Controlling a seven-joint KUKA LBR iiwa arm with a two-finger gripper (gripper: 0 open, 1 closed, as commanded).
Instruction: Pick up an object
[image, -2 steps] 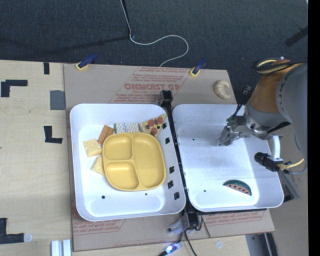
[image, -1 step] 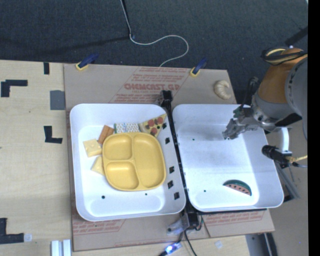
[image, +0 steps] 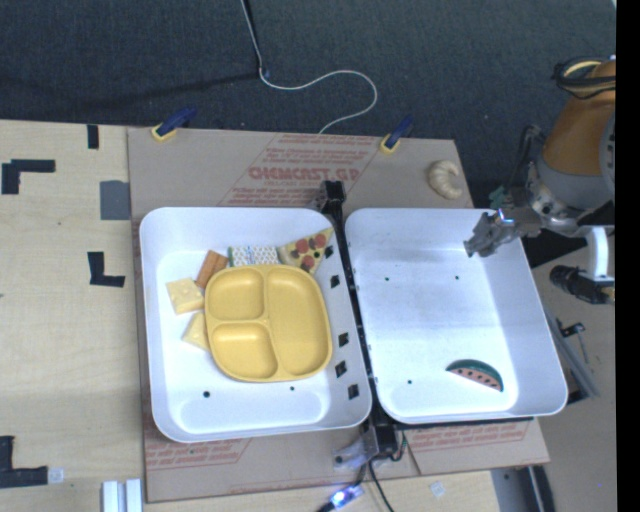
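Camera view cuts the arm (image: 575, 150) off at the right edge, and the gripper (image: 487, 236) is too small and dark to tell its spread. It hangs over the right bin's (image: 430, 300) far right rim. The left bin (image: 170, 300) holds a yellow divided plate (image: 268, 322) among half-hidden food pieces (image: 185, 295). A watermelon slice (image: 475, 375) lies near the right bin's near right corner.

Dark carpet (image: 420, 50) behind a wooden bench (image: 60, 330).
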